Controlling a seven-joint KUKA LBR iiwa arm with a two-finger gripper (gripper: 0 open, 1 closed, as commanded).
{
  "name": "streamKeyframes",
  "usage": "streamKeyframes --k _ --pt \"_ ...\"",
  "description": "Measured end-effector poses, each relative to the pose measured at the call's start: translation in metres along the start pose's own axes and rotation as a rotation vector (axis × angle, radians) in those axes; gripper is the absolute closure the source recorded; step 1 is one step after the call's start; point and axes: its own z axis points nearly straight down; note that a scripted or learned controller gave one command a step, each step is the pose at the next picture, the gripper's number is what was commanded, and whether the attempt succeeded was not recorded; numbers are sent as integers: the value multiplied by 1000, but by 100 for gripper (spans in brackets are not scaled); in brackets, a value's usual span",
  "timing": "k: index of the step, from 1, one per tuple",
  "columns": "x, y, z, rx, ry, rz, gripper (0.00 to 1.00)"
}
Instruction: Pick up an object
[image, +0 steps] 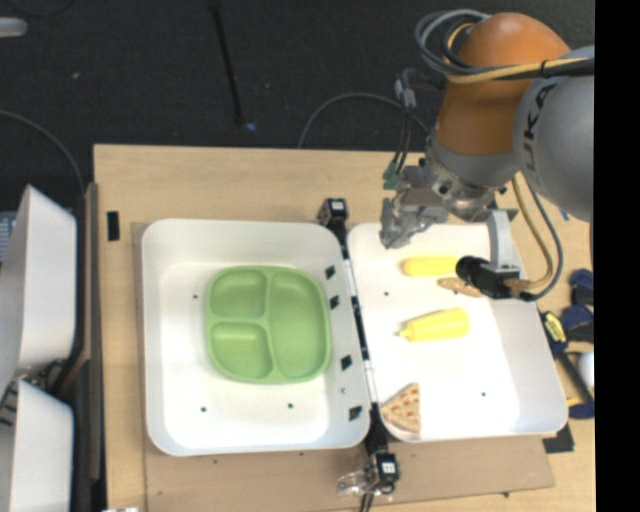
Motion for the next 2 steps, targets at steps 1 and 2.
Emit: streamKeyframes --k 1,2 --pt "41 -8 12 0 -1 1 100" --pt "79 -22 30 1 -1 1 100"
